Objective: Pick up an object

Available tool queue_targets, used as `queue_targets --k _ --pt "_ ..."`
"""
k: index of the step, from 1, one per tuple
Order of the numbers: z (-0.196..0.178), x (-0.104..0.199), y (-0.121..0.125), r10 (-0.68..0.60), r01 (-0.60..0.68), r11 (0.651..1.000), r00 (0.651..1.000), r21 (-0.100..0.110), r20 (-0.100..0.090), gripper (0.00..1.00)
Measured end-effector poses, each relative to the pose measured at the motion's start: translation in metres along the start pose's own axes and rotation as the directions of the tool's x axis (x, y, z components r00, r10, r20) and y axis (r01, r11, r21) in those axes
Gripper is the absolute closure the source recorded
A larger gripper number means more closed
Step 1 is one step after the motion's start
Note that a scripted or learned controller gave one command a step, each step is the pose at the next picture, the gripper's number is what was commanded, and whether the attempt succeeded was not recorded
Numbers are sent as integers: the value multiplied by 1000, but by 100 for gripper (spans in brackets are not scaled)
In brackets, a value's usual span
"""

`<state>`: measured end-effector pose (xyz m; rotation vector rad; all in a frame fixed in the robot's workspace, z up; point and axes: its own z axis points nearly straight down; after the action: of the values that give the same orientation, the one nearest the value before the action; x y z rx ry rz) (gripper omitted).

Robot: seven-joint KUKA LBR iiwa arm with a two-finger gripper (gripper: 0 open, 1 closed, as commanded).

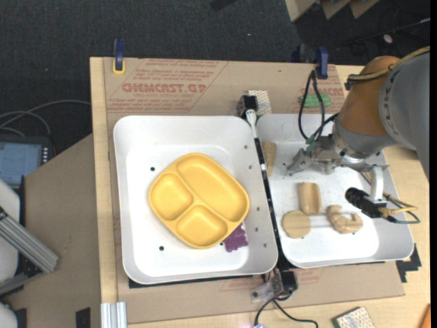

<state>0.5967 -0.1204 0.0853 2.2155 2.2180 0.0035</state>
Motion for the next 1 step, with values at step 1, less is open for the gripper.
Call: queue_targets --k 1 --pt "1 -20 -27 4 -4 1000 1000 10 -3 0"
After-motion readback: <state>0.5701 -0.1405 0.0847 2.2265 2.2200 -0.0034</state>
